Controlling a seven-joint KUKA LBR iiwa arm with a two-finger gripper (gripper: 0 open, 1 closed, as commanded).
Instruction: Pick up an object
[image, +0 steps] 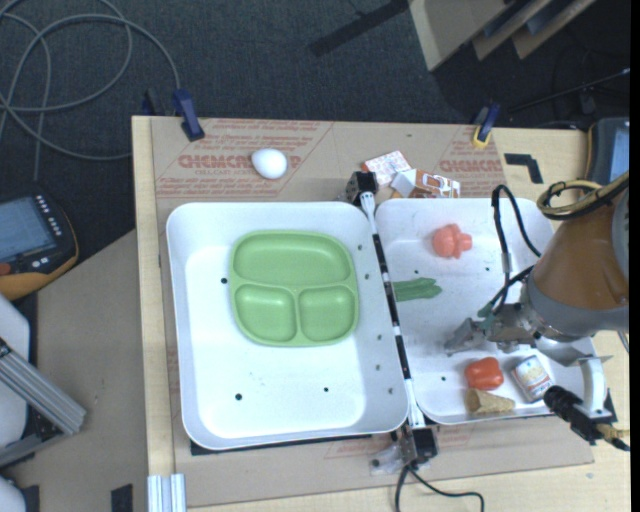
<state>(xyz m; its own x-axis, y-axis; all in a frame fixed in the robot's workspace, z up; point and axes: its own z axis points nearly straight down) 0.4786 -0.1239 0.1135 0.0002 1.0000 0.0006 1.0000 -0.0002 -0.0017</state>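
Observation:
The right bin (520, 225) holds several small items. An orange-red lumpy piece (452, 240) lies near its far side, and a green flat piece (415, 290) rests by its left wall. Near the front lie a red piece (484, 373), a tan wedge (490, 402) and a small white-labelled item (531, 376). My gripper (472, 335) hangs low over the bin's middle, just above and left of the red piece. Nothing shows held in it. The arm's orange band covers the bin's right side.
The left bin (200, 300) holds a green divided plate (295, 286). Behind the bins, on the cardboard, lie a white egg-shaped object (268, 162) and some small packets (405, 180). Blue clamps (187, 113) (486, 122) grip the board's far edge.

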